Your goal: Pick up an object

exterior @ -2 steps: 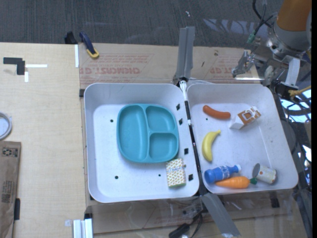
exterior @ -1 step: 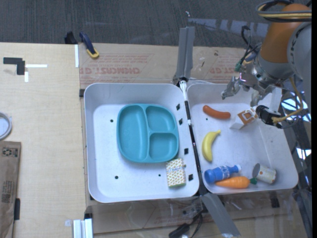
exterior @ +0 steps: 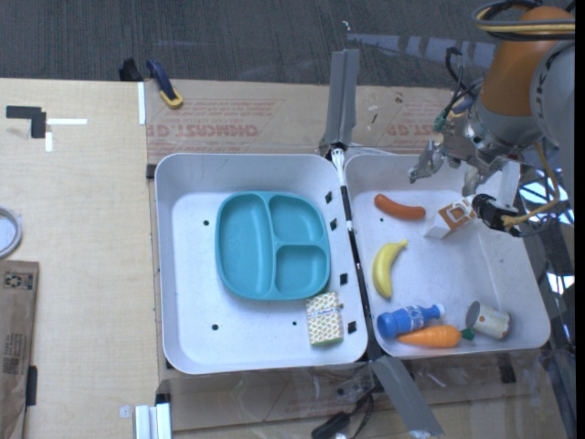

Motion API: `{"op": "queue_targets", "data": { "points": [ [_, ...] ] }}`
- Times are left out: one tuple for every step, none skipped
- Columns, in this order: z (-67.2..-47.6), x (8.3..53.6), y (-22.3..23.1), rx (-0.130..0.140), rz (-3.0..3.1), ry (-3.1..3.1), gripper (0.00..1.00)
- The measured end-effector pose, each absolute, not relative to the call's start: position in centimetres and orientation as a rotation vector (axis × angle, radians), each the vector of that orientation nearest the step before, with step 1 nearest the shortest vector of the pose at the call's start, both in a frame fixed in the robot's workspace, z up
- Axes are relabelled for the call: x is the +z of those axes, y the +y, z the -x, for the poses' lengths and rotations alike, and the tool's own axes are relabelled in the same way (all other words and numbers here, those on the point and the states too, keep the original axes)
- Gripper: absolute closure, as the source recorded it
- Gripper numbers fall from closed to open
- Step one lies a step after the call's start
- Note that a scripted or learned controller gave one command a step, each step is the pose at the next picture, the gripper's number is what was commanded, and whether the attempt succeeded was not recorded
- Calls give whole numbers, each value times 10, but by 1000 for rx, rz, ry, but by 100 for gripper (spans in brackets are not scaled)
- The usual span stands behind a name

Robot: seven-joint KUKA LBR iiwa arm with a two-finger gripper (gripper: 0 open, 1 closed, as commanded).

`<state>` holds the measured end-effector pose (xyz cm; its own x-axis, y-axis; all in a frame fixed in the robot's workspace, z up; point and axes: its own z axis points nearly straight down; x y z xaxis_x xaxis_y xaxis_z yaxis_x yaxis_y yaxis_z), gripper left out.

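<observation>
Fingers (exterior: pixel 430 165) of the gripper (exterior: pixel 451 174) are spread wide apart over the far side of the right bin (exterior: pixel 512 254), with nothing between them. Just below lie a hot dog (exterior: pixel 400 208) and a small brown-and-white box (exterior: pixel 454 218). A banana (exterior: pixel 387 266), blue bottle (exterior: pixel 409 319), carrot (exterior: pixel 430 337) and can (exterior: pixel 488 320) lie nearer.

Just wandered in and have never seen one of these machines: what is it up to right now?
A grey and orange robot arm reaches in over the right bin, which holds a hot dog, banana, blue bottle, carrot, small can and a little carton. Its gripper hangs above the bin's far end, holding nothing. The left bin has a teal divided plate and a sponge.
</observation>
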<state>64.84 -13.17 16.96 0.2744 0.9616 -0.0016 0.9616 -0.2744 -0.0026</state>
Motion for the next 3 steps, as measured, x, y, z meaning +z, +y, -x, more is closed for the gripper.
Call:
{"op": "queue_targets", "data": {
  "points": [
    [-648,170,-132,4,2507,-1892,0],
    [-645,99,-110,-12,2504,-1912,0],
    [-619,92,-96,2,2500,-1902,0]
  ]
}}
